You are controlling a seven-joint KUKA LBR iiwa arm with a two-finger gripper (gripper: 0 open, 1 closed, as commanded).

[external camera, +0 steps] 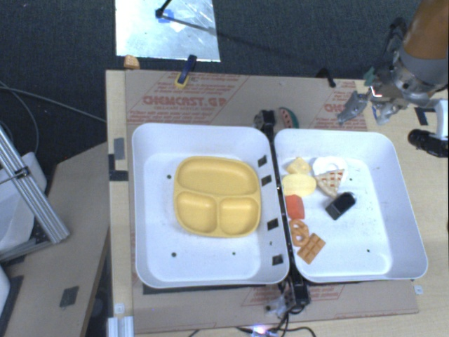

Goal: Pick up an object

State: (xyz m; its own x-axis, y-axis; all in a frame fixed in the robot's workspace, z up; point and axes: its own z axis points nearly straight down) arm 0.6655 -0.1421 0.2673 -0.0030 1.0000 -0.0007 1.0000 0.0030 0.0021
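Hovering beyond right bin (403,188), pincer (366,107) spread, grasping nothing, black block (340,205) among toy foods.

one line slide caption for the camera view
Gripper open above the right bin's far rim, small food toys inside; yellow divided tray in the left bin.

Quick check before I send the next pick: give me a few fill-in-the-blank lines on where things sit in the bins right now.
1. The yellow divided tray lies in the ____ bin.
2. The black block lies in the ____ bin.
3. The gripper hangs above the right bin's ____ edge.
4. The tray has ____ compartments.

Missing words: left; right; far; three
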